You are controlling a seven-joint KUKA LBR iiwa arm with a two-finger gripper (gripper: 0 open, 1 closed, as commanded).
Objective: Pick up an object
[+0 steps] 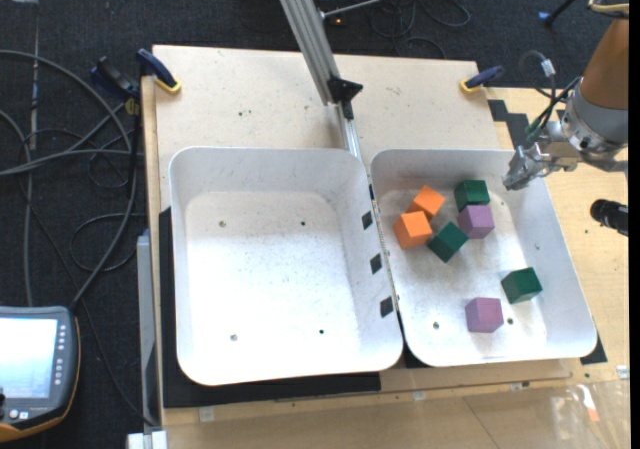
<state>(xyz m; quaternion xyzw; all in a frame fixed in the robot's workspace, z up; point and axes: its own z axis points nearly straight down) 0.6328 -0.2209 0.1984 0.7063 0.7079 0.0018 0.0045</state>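
Note:
The right bin holds several small blocks. Two orange blocks lie at its upper left. Beside them are a green block, a purple block and another green block. Lower down sit a green block and a purple block. My gripper hangs over the bin's upper right rim, to the right of the block cluster, with nothing visible between its fingers.
The left bin stands beside the right one, divided by their touching rims. A slanted metal pole runs from the top down to the bins' junction. Clamps sit at the board's far corners, and cables lie on the floor to the left.

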